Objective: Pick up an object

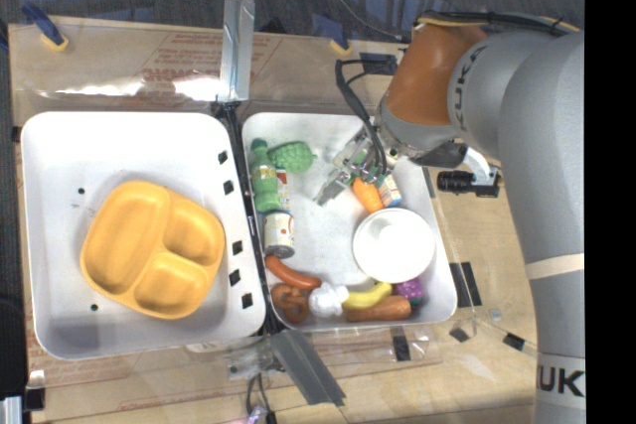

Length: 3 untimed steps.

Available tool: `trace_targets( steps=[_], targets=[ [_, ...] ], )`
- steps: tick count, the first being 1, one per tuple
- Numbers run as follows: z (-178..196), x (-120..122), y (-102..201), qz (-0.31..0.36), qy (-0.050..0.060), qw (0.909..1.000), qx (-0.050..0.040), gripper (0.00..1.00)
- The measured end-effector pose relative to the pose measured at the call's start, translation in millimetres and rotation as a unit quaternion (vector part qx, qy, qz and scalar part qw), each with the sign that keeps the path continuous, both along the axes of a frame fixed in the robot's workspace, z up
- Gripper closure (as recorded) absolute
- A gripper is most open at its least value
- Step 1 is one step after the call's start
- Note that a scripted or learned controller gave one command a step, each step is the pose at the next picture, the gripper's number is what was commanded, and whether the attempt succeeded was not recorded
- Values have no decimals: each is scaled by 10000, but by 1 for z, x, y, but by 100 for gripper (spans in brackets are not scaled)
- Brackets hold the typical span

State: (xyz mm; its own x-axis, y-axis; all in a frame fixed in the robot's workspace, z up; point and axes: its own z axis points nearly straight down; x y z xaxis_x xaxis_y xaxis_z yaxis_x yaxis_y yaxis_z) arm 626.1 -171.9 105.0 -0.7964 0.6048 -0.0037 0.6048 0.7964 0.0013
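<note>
I see the gripper (pixel 343 176) low in the right bin (pixel 328 243), near frame centre, its fingers spread narrowly around nothing. Just right of it lies a carrot (pixel 367 195), long axis running upper left to lower right, touching the white bowl (pixel 395 243). The green bottle (pixel 264 176) lies along the bin's left wall, cap toward the top.

Yellow divided tray (pixel 151 248) in left bin (pixel 50 149); cardboard bench (pixel 119 55)
</note>
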Motion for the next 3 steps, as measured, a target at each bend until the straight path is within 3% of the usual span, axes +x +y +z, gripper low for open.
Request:
trace_targets(
  steps=[1,2,3],
  targets=[
    [-12,-43,-38,-455,9,9990,4,0],
    [0,-41,-37,-420,-6,9991,0,100],
    [120,-49,22,-547,-31,9985,2,100]
  ],
)
